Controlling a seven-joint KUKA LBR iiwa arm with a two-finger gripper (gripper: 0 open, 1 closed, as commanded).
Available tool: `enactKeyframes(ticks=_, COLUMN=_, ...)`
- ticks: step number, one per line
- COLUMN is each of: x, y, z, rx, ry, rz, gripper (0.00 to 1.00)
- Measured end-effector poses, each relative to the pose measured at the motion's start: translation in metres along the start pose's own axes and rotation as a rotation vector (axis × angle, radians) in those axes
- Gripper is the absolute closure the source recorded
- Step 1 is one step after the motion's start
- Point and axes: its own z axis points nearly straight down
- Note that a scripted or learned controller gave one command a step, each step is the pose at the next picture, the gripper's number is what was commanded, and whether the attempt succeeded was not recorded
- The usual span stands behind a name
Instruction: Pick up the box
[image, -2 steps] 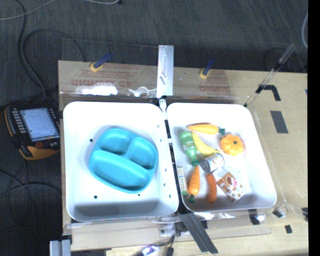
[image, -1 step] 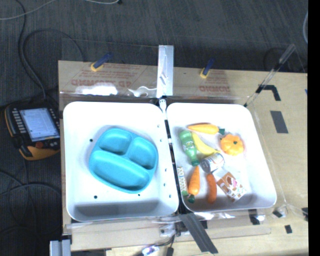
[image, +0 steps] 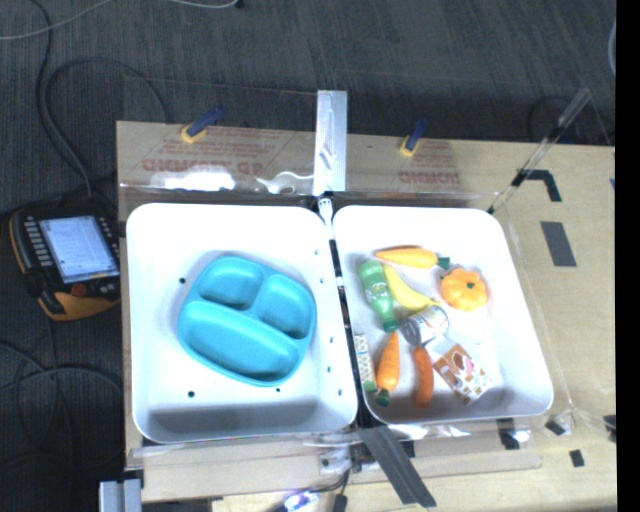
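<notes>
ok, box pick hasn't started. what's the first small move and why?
Probably bring the gripper over the right bin and line up above the box, which lies near that bin's front edge. A carrot lies right beside it and a can sits just behind, so a descent on the box's outer side looks safest.

The counter (image: 570, 300) is a pale wooden board standing over dark carpet. Two shallow white bins sit directly on it, side by side and touching along their inner rims. The left bin (image: 150, 300) takes up the counter's left half, reaching nearly to its left edge; the right bin (image: 510, 300) fills the middle, leaving bare wood along the right edge. Two yellow clamps (image: 202, 123) sit at the far edge. Black tape marks (image: 558, 242) lie near the far right corner.
</notes>
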Motion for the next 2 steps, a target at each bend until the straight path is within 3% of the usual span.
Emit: enactKeyframes(ticks=2, x=-0.0029, y=-0.0067, z=-0.0143, rx=0.002, ry=-0.014, rz=-0.002, gripper=1.0)
